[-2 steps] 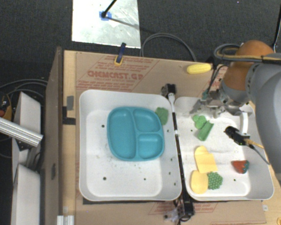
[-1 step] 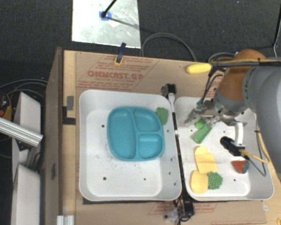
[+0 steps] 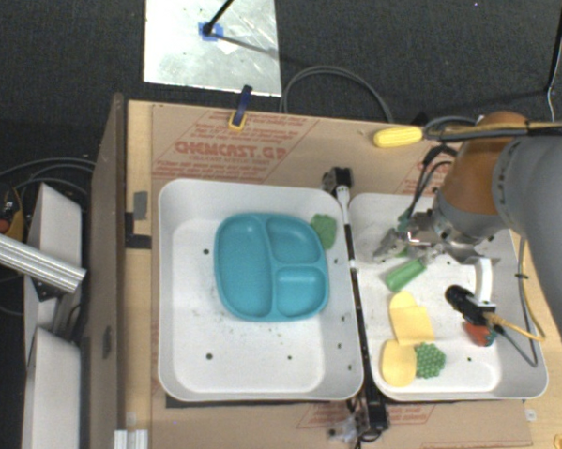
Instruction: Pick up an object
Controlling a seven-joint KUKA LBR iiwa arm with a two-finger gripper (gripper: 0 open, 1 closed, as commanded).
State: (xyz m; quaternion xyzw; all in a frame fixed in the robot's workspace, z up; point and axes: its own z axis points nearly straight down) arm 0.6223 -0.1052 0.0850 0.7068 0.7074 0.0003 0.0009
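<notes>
My gripper [image 3: 408, 249] hangs over the upper part of the right bin [image 3: 517, 372], open, with nothing between its fingers. Just below its fingertips lies a small green block [image 3: 405, 273], tilted, close to the bin's left wall. Nearer the front are a yellow block [image 3: 411, 321], a yellow round piece [image 3: 397, 363] and a green knobbly piece [image 3: 430, 360] beside it. A small red thing [image 3: 483, 335] rests to the right, under a thin stick.
In the left bin [image 3: 185, 355] a blue divided plate [image 3: 269, 267] takes up the middle, and a green piece [image 3: 324, 230] sits at the plate's upper right corner. A yellow object [image 3: 396, 136] lies on the bench behind the bins. The ridge between the bins is just left of the gripper.
</notes>
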